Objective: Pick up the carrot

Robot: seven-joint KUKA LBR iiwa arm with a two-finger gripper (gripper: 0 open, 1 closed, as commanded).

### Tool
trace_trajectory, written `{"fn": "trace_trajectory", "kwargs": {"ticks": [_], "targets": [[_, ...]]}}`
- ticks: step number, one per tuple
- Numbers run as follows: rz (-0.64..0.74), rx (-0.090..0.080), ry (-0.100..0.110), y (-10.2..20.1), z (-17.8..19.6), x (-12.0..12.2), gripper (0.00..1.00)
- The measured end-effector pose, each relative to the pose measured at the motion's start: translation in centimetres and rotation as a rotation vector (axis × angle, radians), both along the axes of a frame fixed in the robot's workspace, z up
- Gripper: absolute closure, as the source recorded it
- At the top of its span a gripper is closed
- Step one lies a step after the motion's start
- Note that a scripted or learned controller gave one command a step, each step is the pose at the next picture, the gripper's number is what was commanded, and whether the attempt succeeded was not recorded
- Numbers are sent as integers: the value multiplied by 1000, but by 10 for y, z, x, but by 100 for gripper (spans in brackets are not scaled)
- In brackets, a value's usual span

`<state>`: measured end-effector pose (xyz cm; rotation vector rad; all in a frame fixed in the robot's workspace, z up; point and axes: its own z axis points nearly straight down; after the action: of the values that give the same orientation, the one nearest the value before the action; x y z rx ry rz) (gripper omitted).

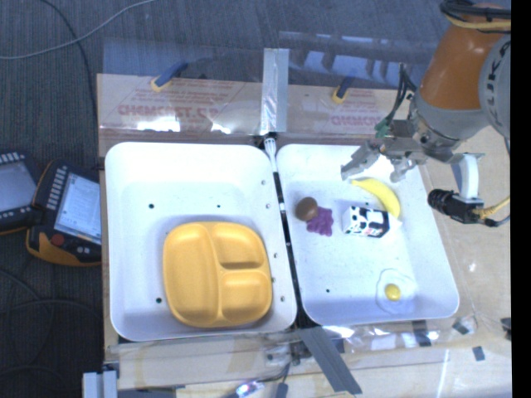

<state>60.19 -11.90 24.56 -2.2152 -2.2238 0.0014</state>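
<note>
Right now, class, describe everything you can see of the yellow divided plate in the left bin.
The yellow plate looks like smooth moulded plastic, a rounded square with raised rims. Ridges split it into three compartments: one large on the left and two smaller on the right. It lies flat, right side up, on the floor of the left bin, in its near right part. Whether its edge touches the bin's wall cannot be told.
</note>
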Motion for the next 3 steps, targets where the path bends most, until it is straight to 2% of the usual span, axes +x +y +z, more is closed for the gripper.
{"fn": "trace_trajectory", "kwargs": {"ticks": [1, 2, 3], "targets": [[-5, -4, 1, -24, -46, -5, 0], [-4, -3, 0, -24, -46, -5, 0], [300, 1, 0, -18, -116, -70, 0]]}}
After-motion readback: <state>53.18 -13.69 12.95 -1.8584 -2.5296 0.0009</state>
